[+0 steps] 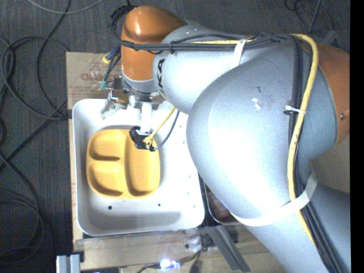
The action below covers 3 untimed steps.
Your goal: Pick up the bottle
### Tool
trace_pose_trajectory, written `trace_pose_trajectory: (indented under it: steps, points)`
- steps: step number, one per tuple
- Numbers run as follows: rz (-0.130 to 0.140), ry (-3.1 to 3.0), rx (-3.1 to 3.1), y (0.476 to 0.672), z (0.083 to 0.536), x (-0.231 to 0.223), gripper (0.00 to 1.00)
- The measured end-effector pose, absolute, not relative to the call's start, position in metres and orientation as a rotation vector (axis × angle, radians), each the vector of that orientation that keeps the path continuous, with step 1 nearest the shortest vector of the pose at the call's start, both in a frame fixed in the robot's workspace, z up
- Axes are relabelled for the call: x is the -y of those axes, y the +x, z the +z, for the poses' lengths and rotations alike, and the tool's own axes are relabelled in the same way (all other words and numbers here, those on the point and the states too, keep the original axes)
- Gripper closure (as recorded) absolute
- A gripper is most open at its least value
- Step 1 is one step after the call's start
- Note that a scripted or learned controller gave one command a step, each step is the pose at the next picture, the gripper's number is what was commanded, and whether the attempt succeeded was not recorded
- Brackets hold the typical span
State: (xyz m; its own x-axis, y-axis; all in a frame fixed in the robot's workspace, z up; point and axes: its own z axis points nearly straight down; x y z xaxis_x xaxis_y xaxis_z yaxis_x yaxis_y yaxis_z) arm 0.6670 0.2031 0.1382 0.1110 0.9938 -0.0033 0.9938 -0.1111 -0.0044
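My gripper (118, 101) hangs over the far end of the left white bin (136, 218), under the orange wrist band. It sits just past the far edge of a yellow divided plate (121, 164) that lies in that bin. Nothing can be made out at the gripper's tip. The large grey arm covers nearly all of the right bin (215, 209).
Brown cardboard (85, 73) lies beyond the left bin's far edge. Dark floor with loose cables (28, 95) surrounds the bench on the left. A reddish-brown patch (213, 201) shows in the uncovered sliver of the right bin.
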Motion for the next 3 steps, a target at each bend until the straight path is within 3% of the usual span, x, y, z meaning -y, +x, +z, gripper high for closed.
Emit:
trace_pose_trajectory:
  steps: [1, 2, 3]
  points:
    - [0.005, -2.446, 1.973, 0.668, 0.205, -0.233, 0.00]
    - [0.006, -2.468, 1.939, 0.621, 0.227, -0.234, 0.00]
    - [0.007, -2.539, 1.849, 0.667, 0.211, -0.233, 0.00]
